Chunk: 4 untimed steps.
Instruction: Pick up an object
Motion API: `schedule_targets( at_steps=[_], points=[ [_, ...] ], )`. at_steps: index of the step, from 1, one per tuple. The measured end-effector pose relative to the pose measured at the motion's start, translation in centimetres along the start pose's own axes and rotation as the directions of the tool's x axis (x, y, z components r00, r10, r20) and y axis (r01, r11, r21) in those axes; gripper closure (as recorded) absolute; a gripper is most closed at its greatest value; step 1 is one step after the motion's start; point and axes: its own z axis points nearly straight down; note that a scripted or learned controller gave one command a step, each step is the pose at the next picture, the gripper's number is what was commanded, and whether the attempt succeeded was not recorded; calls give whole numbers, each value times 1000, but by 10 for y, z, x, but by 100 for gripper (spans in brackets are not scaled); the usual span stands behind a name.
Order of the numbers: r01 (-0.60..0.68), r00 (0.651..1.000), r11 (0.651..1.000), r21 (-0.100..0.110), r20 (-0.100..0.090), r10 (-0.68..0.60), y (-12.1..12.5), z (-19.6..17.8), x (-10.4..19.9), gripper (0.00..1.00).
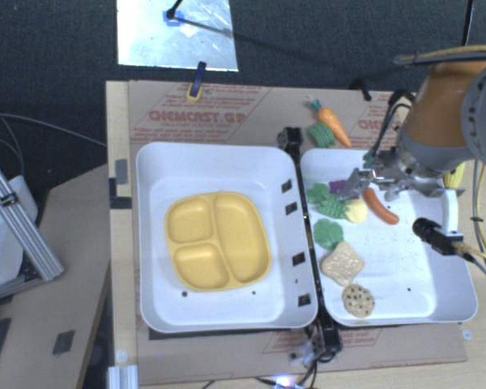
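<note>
The right bin (413, 294) holds several toy foods. My gripper (363, 183) hangs low over its far left part, reaching in from the right. Just left of it lies a purple piece (340, 187), and an orange-red sausage (381, 206) lies right under it. A green leafy piece (328, 201) and a small yellow piece (355, 211) sit close by. Nearer the front are another green piece (328, 233), a square cracker (342, 263) and a round cookie (357, 300). Nothing is visibly lifted.
The left bin (219, 162) carries a yellow divided plate (217, 240). Behind the right bin, on the cardboard, lie a carrot (333, 122) and a green piece (321, 136). A black divider (304, 225) runs between the bins.
</note>
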Motion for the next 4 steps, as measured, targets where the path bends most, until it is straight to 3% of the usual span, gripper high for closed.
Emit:
schedule_targets(
  at_steps=[1,2,3,4],
  points=[
    [-10,1000,1000,15,-2,10,-110,78,-38,0],
    [7,1000,1000,-13,0,-7,-101,-53,13,0],
    [2,1000,1000,-13,2,-2,-102,-151,7,0],
    [7,1000,1000,-21,0,-7,-69,-345,66,0]
  ],
)
